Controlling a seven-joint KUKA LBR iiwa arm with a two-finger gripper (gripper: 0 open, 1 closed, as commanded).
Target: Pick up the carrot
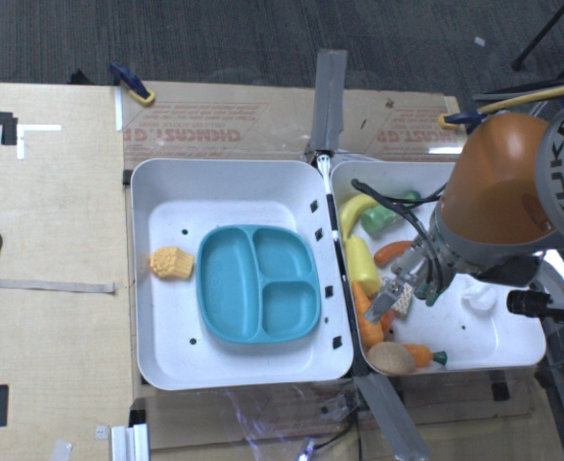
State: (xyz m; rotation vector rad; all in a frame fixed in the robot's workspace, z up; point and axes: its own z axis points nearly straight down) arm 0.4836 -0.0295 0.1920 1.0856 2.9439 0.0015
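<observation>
Where the smooth white right bin (512,349) holds a heap of glossy plastic food, the gripper (394,299) hangs over its left side; whether it is spread or closed I cannot tell. The carrot (418,355), a tapered orange cone with a green tip, lies at its five o'clock, near the front wall beside a rounded tan potato (390,357).

we see even, bright light from overhead, with no hard glare. the white bins (147,286) look slightly washed out, and the tray (258,282) throws a soft shadow toward six o'clock. the floor (214,17) at twelve o'clock stays dark. the arm (498,185) at three o'clock looks soft. straight edges bow faintly near the corners.
</observation>
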